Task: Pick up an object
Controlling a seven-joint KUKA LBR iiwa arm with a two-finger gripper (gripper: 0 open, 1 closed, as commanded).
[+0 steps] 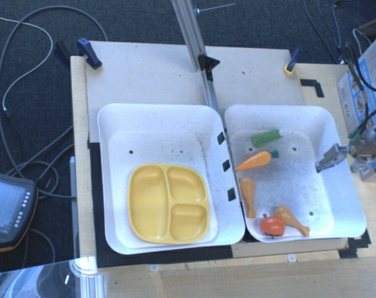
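Observation:
The right white bin (340,198) holds several toy foods. A green vegetable (266,137) lies near its back, and an orange carrot (255,161) with a green tip lies just below it. One tan drumstick (248,195) rests along the bin's left wall and a second drumstick (292,220) sits near the front beside a red tomato (273,226). My gripper (328,159) hangs over the bin's right side, well right of the carrot and apart from every item. Nothing shows in its grasp.
The left white bin (156,135) carries a yellow divided plate (169,202). A slanted metal pole (188,17) ends at the back between the bins. Blue clamps (88,53) (291,62) grip the board's back corners. Cables and a tablet (7,210) lie at the left.

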